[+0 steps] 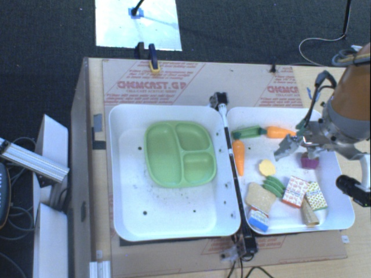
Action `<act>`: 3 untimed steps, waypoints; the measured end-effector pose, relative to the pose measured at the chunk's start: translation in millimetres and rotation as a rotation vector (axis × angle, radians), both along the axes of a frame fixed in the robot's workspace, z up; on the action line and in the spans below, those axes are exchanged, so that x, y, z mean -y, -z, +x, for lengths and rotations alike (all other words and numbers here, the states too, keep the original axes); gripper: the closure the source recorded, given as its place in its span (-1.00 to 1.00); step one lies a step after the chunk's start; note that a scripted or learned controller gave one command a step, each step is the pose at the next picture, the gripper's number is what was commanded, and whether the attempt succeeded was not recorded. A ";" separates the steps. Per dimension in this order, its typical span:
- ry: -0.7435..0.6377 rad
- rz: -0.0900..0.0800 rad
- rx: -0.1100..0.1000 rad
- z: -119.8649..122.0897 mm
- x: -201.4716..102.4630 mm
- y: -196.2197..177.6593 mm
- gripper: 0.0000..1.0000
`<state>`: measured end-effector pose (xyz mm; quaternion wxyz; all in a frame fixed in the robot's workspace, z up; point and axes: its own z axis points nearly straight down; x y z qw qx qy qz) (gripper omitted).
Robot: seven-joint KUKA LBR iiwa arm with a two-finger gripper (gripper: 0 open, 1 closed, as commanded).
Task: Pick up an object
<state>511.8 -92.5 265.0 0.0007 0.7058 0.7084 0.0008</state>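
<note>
The right bin (342,216) holds several toy foods. A carrot (278,132) with a green top lies along its far side, and a second carrot (238,157) rests by the divider. A yellow piece (267,168), a green pea pod (273,185), a tan bread slice (260,197), a red-and-white box (296,190) and a patterned box (316,197) lie toward the front. My gripper (298,149) hangs over the right bin's middle right, just above a purple block (309,161). Nothing shows in its grasp.
The left bin (124,213) carries a green divided plate (179,154). A blue-and-white item (258,219) and a tan wedge (309,214) sit at the right bin's front. A clamp (219,101) stands at the divider's far end.
</note>
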 end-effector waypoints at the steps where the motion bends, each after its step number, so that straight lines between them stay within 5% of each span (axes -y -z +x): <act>1: 0.003 0.000 -0.005 9.9 36.2 133.7 -1.00; 2: -0.001 -0.001 0.015 6.5 51.1 175.8 -1.00; 3: -0.001 -0.001 0.012 5.7 51.3 167.1 1.00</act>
